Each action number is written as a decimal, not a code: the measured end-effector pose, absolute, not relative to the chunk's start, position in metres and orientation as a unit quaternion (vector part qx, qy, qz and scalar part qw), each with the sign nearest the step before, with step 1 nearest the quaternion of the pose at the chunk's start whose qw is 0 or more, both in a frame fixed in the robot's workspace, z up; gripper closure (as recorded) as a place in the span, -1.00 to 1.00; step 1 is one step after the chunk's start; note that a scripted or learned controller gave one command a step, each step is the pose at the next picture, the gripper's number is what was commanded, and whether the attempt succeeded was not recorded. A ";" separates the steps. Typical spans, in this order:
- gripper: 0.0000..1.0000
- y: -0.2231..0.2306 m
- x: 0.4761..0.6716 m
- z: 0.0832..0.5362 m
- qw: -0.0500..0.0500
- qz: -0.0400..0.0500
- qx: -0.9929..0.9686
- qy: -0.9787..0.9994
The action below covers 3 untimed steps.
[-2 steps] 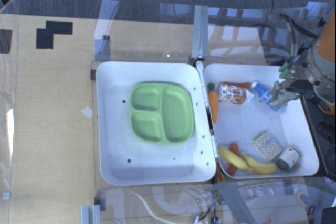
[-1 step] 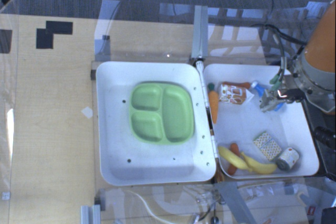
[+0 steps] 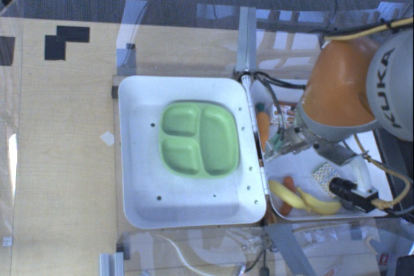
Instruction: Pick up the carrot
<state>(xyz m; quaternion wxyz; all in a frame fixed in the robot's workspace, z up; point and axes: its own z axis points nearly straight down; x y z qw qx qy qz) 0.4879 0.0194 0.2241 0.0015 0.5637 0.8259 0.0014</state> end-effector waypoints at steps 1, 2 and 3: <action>1.00 -0.012 0.519 0.200 0.002 0.001 0.509 0.861; 1.00 -0.079 0.492 0.238 0.004 0.002 0.490 0.871; 1.00 -0.061 0.512 0.228 0.005 0.001 0.260 0.966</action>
